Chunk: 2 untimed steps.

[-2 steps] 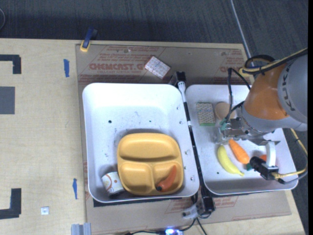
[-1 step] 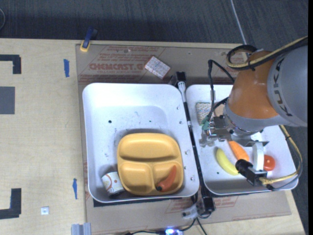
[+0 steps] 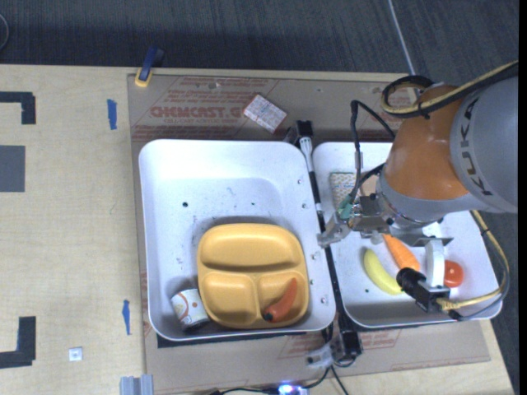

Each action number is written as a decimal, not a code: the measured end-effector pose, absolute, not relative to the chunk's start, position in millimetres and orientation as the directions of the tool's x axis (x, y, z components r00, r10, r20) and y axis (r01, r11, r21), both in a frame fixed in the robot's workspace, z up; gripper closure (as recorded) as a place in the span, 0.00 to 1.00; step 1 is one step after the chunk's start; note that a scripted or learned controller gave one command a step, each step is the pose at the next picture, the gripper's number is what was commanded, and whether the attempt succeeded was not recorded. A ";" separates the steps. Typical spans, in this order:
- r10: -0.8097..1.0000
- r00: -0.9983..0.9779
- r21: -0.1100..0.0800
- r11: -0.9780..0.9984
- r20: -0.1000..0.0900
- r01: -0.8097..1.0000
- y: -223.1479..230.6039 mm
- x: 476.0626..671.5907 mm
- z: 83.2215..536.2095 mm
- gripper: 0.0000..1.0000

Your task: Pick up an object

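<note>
At the left bin's near-left corner sits a small white cup with orange markings (image 3: 187, 304), just beside the rim of a yellow moulded plastic plate with three compartments (image 3: 247, 257). The plate lies in the near half of the shallow white left bin (image 3: 165, 179), towards its near edge. An orange-red tapered piece (image 3: 282, 300) lies in the plate's near-right compartment.

Over the left edge of the shallow white right bin (image 3: 478, 313), about midway along that edge and just beside the gap between the two bins, is the two-finger gripper (image 3: 332, 231). Whether it is spread or pressed together cannot be told at this angle. Nothing can be confirmed as held or touched by it.

Near the far-left corner of the right bin lies a small speckled green-and-white flat piece (image 3: 341, 184), partly under the wrist. Near the middle of that bin's near edge lies a yellow banana (image 3: 380, 271), well apart from the gripper. An orange carrot (image 3: 401, 252) lies just beside the banana on its right. A red and white object (image 3: 447, 271), kind unclear, lies further right, towards the right edge. The grey arm with its orange band (image 3: 424, 159) covers the far-right part of this bin.
</note>
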<state>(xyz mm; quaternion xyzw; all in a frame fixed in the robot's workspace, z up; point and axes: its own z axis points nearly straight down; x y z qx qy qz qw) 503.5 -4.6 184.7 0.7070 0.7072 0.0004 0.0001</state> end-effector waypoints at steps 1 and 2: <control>1.000 0.000 0.001 0.000 0.000 1.000 -4.6 503.5 184.7 0.00; 1.000 0.000 0.001 0.000 0.000 1.000 -4.6 503.4 184.7 0.00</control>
